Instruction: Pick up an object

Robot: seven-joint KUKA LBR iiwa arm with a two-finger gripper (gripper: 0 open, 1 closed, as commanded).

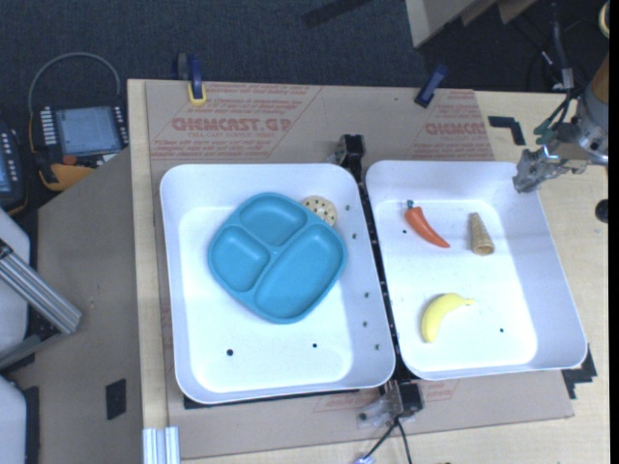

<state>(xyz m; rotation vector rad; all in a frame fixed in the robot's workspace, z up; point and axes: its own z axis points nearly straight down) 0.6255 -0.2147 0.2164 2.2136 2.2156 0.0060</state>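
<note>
Yellow banana: we'd go for the small yellow plastic-looking toy banana [440, 315], lying flat in the near half of the right-hand shallow white bin [551, 269], well apart from everything else, so nothing crowds a grasp.
How it'll handle: our guess is light and stiff, smooth skin, probably a bit slippery. Not fragile. It's curved, so it could roll or squirt out if pinched near a tip.
Where to grab: across the fat middle of the curve, pinching the short way, coming straight down.
Other options: a small orange-red toy chilli pepper with a green stem [425, 225] and a tan cone-shaped piece [481, 235] sit in the far half of the same bin, near each other but not touching. Both look thin and low to the floor of the bin, so harder to get under, we reckon.
Left bin: the left shallow white bin [193, 288] holds a blue three-compartment plastic plate [278, 256], with a round tan cookie-looking thing [320, 208] peeking out from behind its far edge. Plate looks too wide and flat for a pinch.
Gripper: the two-finger metal gripper [534, 172] hangs over the far right corner of the right bin, well apart from the banana, nothing in it.
Fingers: honestly too small and blurry for us, can't tell if they're spread or closed.
Tabletop: brown board tabletop [290, 114] under both bins.
</note>
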